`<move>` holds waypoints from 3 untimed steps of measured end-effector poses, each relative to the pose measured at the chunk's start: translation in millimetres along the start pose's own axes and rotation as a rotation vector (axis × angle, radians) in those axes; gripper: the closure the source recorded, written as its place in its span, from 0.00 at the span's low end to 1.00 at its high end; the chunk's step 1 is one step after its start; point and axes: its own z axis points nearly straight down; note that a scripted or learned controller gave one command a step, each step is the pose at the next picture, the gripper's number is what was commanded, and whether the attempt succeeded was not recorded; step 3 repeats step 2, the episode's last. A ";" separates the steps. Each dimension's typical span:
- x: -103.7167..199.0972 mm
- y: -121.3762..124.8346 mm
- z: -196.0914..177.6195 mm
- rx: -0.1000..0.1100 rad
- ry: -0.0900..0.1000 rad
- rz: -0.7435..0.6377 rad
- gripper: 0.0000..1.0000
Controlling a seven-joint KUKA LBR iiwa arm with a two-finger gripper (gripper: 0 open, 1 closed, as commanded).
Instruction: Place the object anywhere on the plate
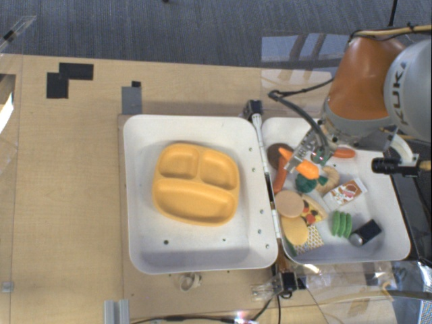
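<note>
1. Wooden bench [67, 201] fills most of the frame, with grey carpet along the top edge.
2. Left white bin [135, 248] at centre holds a yellow divided plate [197, 183].
3. Right white bin [395, 235] holds toy food: an orange carrot [280, 178], a round tan piece [291, 204], a green ridged piece [341, 223] and a dark cylinder [365, 233].
4. Jaws [314, 148] hover over the upper part of the right bin, just above a small orange object [307, 169]; whether they are released or clenched cannot be told.

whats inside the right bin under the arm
The right bin holds a pile of toy food: an orange carrot, a tan disc, a green ridged piece, a small black item. The arm covers the bin's upper part, so anything there is hidden.
</note>
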 end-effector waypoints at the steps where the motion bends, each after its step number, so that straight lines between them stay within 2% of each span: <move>1: 25.0 60.2 -23.2 -0.005 0.001 -0.026 1.00; 2: 22.4 55.9 -22.4 -0.002 0.001 -0.019 0.00; 3: 22.4 55.9 -22.4 -0.002 0.001 -0.019 0.00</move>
